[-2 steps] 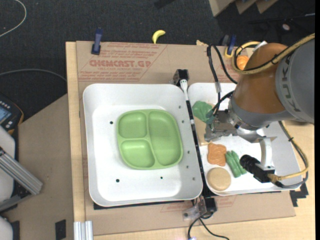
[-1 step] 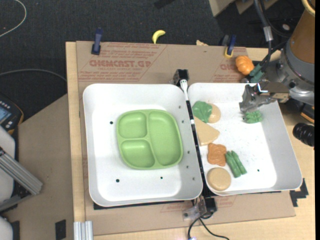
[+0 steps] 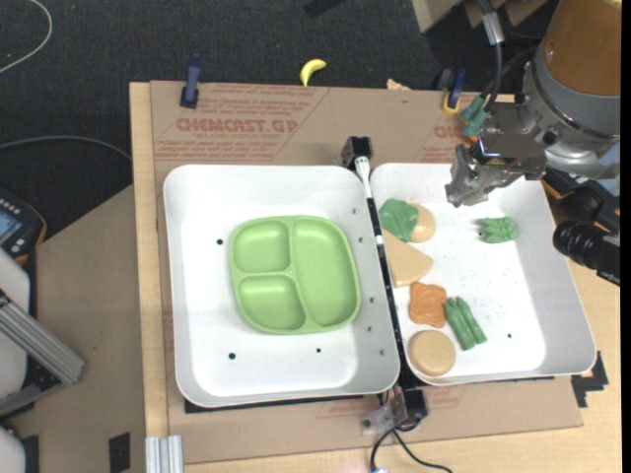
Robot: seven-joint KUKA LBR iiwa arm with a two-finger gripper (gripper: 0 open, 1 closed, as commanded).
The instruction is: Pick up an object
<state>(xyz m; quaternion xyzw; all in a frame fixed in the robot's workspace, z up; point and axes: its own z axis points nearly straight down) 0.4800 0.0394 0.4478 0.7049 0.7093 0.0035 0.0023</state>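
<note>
**Hand over right bin, nothing seen in its grip**

Two white bins side by side on the bench (image 3: 148, 264); left bin (image 3: 187, 294) carries a green divided plate (image 3: 294, 273) at its centre, three compartments, lying flat.

Right bin (image 3: 552, 313) carries the loose items, most in a column along its 9 o'clock side; a green leafy piece (image 3: 397, 215) overlaps a pale round disc (image 3: 422, 225); just below, a tan wedge (image 3: 407, 262); then an orange block (image 3: 427, 304) with a green bean-like piece (image 3: 465, 322) touching it at 3 o'clock; a tan round bun (image 3: 432, 353) at 6 o'clock of the bin. A small green crumpled piece (image 3: 498, 230) lies apart, toward 2 o'clock.

Hand (image 3: 466, 191) sits over the bin's 12 o'clock region, between the leafy piece and the crumpled piece, touching neither; whether its fingers are spread or pressed together, cannot tell; no item visible between them.

Yellow banana-shaped item (image 3: 313, 69) lies on the dark floor at 12 o'clock, beyond the bench.
</note>
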